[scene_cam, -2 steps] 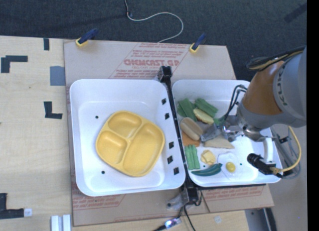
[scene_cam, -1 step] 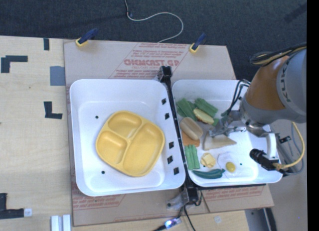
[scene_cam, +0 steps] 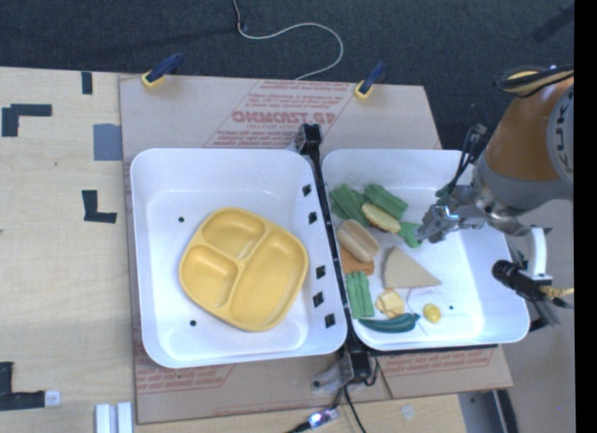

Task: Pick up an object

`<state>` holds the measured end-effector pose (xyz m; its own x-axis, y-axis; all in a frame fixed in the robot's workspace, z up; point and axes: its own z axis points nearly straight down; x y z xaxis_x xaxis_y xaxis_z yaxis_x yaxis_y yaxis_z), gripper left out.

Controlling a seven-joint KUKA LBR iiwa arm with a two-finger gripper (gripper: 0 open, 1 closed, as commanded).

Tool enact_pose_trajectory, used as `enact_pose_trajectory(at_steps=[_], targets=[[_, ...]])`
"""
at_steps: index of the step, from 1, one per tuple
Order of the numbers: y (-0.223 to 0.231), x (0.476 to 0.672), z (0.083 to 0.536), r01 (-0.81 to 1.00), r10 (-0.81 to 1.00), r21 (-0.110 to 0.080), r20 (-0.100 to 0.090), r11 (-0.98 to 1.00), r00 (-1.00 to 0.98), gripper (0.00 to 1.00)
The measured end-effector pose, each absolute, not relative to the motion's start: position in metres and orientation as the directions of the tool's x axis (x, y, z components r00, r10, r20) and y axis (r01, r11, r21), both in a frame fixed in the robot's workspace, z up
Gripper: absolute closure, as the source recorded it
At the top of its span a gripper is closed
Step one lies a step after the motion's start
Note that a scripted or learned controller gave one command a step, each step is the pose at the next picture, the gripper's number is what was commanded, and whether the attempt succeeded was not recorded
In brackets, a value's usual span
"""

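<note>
starting at the left, a glossy yellow divided tray [scene_cam: 244, 268] with three shallow wells lies alone in the left bin [scene_cam: 159, 235], smooth hard plastic. the right bin [scene_cam: 485, 324] holds a crowd of toy food against its left wall: ribbed green pieces [scene_cam: 353, 202], a tan bun-like lump [scene_cam: 357, 238], a flat beige wedge [scene_cam: 408, 271], a dark teal pod [scene_cam: 392, 323], small yellow bits [scene_cam: 431, 312]. the gripper [scene_cam: 437, 224] hangs just right of that pile, near the wedge; i cannot tell how far its hand is spread, and nothing shows in it. this looks like the approach step. next it likely needs to settle over one piece and close.
</note>
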<state>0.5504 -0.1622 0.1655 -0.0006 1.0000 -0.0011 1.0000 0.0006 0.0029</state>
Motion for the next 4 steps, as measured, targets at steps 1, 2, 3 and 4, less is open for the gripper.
enact_pose_trajectory(at_steps=[1,2,3,4], targets=[[-0.162,0.551,0.218,1.000,1.000,0.002,-0.001,0.001,-0.001,1.00],[-0.102,0.570,0.215,1.000,1.000,0.000,0.001,0.007,-0.007,1.00],[-0.049,0.587,0.226,1.000,1.000,0.000,0.001,0.007,-0.007,1.00],[-0.001,0.582,0.225,1.000,1.000,-0.002,0.001,0.006,-0.006,1.00]])
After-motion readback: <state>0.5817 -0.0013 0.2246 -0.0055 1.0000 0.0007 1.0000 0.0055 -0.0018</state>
